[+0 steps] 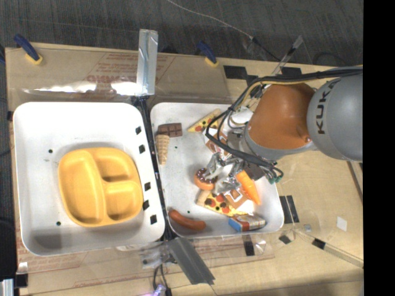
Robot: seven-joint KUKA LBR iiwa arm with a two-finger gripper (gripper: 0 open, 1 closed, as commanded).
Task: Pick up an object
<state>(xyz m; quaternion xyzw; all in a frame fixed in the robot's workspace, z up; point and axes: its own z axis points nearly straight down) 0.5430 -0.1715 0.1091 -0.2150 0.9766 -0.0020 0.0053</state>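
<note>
Reaching down into the right bin point(185, 113), the gripper point(221, 172) sits low over a crowded pile of toy food: pizza slice point(217, 203) just below it, carrot point(249, 189) to its right, donut point(202, 179) at its left edge, all touching or nearly so. To do this step well imo: commit to one item, come straight down and centre on it, don't straddle two, since clutter means a squeeze could shove neighbours or pinch an edge. Sausage point(187, 222) near the front wall and the chocolate bar point(168, 129) at the back sit more apart, so easier targets if this try slips. Gripper state: can't tell, tip is lost among cables and toys; no item clearly in its grasp. Left bin point(37, 128) has the yellow tray point(99, 185), well apart.
</note>
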